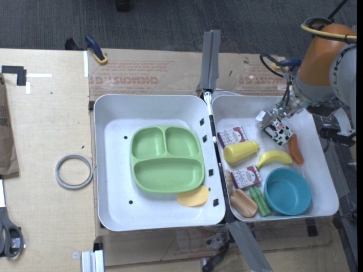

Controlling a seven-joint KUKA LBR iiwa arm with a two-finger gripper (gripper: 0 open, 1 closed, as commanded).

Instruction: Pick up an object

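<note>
My gripper (273, 119) hangs low over the back of the right bin (323, 171), touching or just above a small black-and-white spotted box (281, 132). In that bin lie an orange sausage (295, 149), a banana (274, 158), a yellow cylinder (241, 150), two small pink-and-white cartons (232, 136) (245, 177), a blue bowl (287, 191), a green pickle (261, 202) and a hot dog bun (243, 203). The left bin (110, 169) holds a green divided plate (167, 158) and a yellow wedge (193, 197).
The grey and orange arm (320, 55) comes in from the upper right. On the bench at the left lie a tape ring (74, 170), scissors (8, 239) and a brown bag (7, 135). A blue clamp (96, 50) sits at the cardboard's back edge.
</note>
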